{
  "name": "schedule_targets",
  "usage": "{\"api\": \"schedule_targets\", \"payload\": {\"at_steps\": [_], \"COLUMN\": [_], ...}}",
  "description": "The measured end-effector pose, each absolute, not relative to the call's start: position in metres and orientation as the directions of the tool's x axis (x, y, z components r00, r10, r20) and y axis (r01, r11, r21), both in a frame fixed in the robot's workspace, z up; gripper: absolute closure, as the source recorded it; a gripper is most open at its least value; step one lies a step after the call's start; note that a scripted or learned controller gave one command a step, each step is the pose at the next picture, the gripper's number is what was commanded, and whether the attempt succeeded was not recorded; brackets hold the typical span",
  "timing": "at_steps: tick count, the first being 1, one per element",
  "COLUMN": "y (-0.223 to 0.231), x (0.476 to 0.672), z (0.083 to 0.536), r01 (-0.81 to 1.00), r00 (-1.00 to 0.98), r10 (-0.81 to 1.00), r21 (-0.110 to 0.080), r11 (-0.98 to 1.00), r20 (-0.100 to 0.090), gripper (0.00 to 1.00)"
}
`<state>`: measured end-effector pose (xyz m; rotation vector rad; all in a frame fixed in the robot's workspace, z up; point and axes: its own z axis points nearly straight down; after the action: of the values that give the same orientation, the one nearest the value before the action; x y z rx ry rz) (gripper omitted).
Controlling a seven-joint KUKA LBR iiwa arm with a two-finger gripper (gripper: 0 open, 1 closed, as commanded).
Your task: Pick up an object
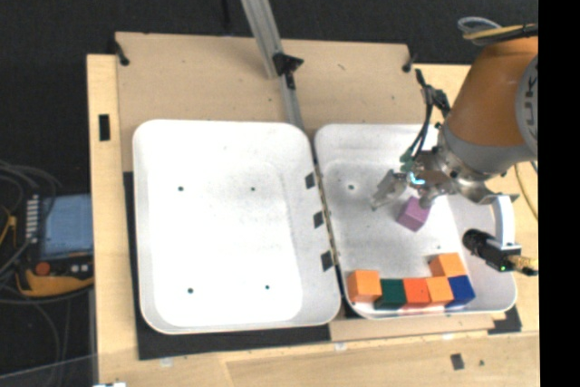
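Observation:
My gripper (405,198) hangs over the middle of the right bin (362,149), fingers spread. A purple block (414,214) sits just below and right of the fingers, against one of them; whether it is lifted off the bin floor I cannot tell. Along the right bin's near edge lies a row of blocks: orange (365,284), dark green (392,292), orange-red (417,290), orange (439,288) and blue (460,287). Another orange block (447,266) rests just behind that row.
The left bin (227,222) lies beside the right one. A slanted metal pole (258,4) rises from the bench behind the bins. A black fitting (485,249) sits at the right bin's right side. Cables and a blue box (65,227) lie off the bench's left.

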<state>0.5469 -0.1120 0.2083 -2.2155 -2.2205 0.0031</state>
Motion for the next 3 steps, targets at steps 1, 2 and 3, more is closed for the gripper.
{"api": "schedule_targets", "payload": {"at_steps": [1,2,3], "y": [-0.112,-0.117,-0.119], "x": [0.548,0.548,0.549], "z": [0.211,0.148,0.098], "r01": [1.0,1.0,1.0], "r00": [0.001,0.002,0.003], "r10": [1.0,1.0,1.0], "r21": [0.001,-0.006,0.002], "r11": [-0.001,-0.002,-0.003], "r20": [0.001,-0.001,-0.003], "gripper": [0.0,0.0,0.0]}}
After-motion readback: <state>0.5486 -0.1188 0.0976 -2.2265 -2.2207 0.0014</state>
